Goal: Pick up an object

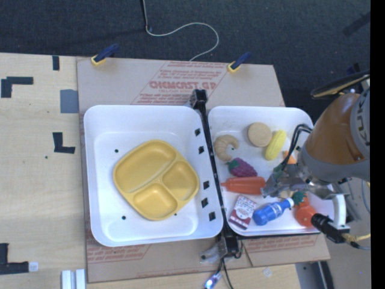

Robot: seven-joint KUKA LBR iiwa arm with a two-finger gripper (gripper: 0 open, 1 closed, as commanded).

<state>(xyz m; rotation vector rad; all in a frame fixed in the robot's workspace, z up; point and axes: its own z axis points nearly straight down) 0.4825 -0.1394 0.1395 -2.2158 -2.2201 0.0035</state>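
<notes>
The jaws [283, 184] hang low in the right bin [231, 114], over the carrot [242, 185] and blue bottle [271, 211]; how they stand I cannot tell. A yellow tray [156, 179] lies in the left bin [96, 161].

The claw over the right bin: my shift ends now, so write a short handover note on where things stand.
Claw: low in the right bin; fingers can't be read, nothing seen held.
Right bin items: croissant, round biscuit, corn cob, grapes, carrot, red-and-white packet, blue bottle, orange object.
Left bin: yellow divided plate.
Done: approach.
Left: grasp and lift an object.
</notes>
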